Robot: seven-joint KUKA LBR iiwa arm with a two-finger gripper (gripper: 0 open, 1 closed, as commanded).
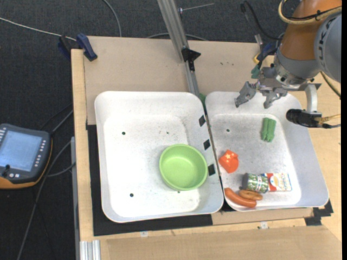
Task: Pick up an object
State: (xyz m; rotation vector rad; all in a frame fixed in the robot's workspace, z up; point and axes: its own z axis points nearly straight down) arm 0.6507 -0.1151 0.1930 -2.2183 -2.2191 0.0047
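right bin (312, 161): tool (260, 95) spread open above far edge, holding nothing.

a pale wooden tabletop (141, 64) sits on dark carpet (32, 80), with loose cables (111, 7) trailing across the floor behind it. a blue clamp (87, 46) grips the tabletop's far left corner. a slanted metal rail (173, 26) rises from between the bins. off to the left lies a handheld pendant (21, 153) (orange-edged, with a lit screen), on the carpet.
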